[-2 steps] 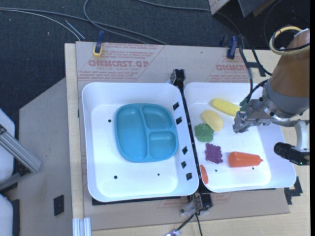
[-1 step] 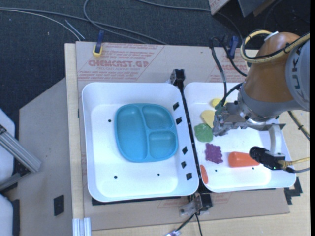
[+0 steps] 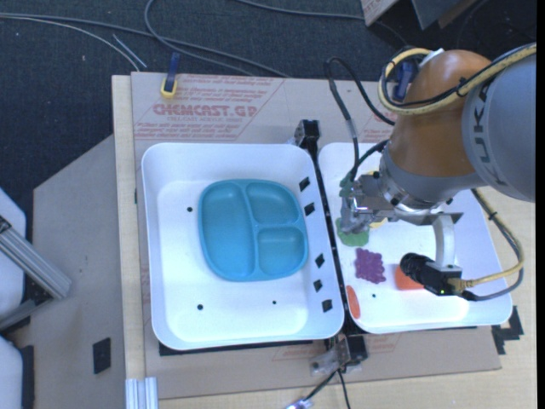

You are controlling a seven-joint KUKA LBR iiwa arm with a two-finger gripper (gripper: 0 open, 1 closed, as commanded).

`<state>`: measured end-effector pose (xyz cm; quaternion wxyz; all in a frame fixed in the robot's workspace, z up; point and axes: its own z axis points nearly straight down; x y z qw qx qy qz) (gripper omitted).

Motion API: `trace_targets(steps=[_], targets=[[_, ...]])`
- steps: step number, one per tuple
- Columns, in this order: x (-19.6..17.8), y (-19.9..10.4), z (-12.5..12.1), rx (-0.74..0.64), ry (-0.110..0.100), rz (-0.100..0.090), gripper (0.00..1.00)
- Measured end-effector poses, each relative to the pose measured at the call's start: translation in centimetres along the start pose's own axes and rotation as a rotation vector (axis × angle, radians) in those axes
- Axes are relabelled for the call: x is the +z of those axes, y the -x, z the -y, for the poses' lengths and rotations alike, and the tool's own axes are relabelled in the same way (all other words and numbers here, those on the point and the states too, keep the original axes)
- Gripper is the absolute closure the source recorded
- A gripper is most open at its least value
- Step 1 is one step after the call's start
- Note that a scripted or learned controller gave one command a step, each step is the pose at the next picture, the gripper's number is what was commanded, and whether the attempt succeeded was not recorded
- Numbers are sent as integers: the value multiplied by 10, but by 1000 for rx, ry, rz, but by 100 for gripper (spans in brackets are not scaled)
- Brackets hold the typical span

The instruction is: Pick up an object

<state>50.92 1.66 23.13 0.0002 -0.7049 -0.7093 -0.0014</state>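
Note:
My gripper [image 3: 356, 220] hangs over the left part of the right bin [image 3: 477, 313], close to the divider between the bins. A small green object [image 3: 350, 234] lies right at its tip, partly covered by it. A purple bunch of grapes [image 3: 370, 265] lies just below and to the right of the gripper. Further right is an orange object [image 3: 411, 282], partly behind a black part of the arm. Another small orange piece [image 3: 352, 301] lies near the bin's front left corner.
The left bin [image 3: 170, 305] holds a blue divided plate [image 3: 253, 228] in its middle. The arm's grey and orange body [image 3: 443, 118] covers the back of the right bin. Cables run over the bench behind and to the right.

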Motion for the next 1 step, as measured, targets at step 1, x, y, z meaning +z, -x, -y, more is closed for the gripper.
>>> trace_targets(steps=[1], targets=[[12, -49, 9, 0, -6, -1, 100]])
